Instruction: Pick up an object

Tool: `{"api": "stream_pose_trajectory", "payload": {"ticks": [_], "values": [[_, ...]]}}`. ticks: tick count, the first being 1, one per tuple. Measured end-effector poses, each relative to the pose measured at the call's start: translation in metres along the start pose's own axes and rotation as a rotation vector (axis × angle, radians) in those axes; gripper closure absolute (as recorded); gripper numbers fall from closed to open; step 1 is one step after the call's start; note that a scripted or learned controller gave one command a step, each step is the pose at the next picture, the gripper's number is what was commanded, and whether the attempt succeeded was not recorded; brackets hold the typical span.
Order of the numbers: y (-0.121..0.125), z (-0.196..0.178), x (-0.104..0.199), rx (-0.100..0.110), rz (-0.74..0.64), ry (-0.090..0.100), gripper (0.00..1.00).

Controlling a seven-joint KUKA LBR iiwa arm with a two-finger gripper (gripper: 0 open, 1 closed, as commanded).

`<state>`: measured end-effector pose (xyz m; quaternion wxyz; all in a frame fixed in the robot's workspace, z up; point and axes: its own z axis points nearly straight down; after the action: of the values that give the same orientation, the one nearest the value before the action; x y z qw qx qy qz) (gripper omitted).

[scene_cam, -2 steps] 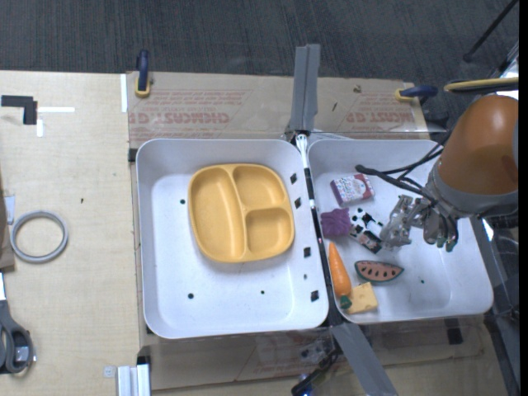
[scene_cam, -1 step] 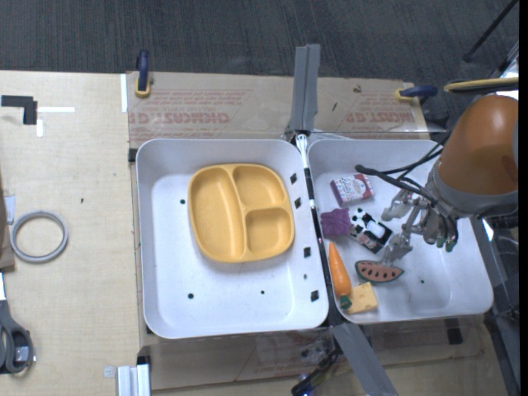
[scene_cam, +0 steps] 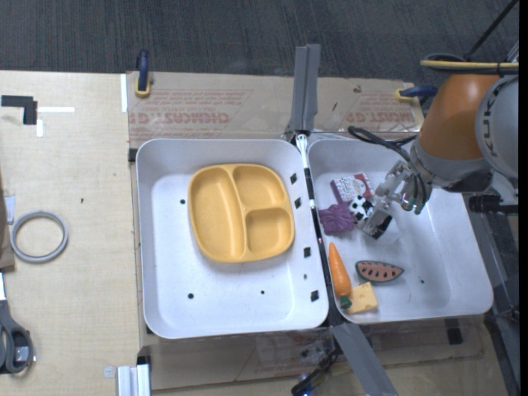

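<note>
Camera view, looking down: a small black-and-white spotted toy (scene_cam: 359, 209) lies in the upper middle of the right bin (scene_cam: 462, 291), just left of the gripper (scene_cam: 382, 214) — close beside it, though whether they touch cannot be judged. Whether the gripper is open or closed cannot be told from this angle either. A pink packet (scene_cam: 347, 186) sits just above and left of the toy, and a purple lumpy toy (scene_cam: 336, 219) lies just to its left. Lower in the same bin lie a carrot (scene_cam: 338, 271), a yellow cheese wedge (scene_cam: 361, 299) beside its tip, and a watermelon slice (scene_cam: 379, 271) to the right. The left bin (scene_cam: 165, 304) holds a yellow divided plate (scene_cam: 242, 213).
</note>
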<state>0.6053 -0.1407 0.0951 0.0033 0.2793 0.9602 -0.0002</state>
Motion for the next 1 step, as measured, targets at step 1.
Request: {"api": "stream_pose_trajectory", "payload": {"ticks": [1], "values": [[-0.0163, -0.0334, 0.0571, 0.001, -0.138, 0.004, 0.0]]}}
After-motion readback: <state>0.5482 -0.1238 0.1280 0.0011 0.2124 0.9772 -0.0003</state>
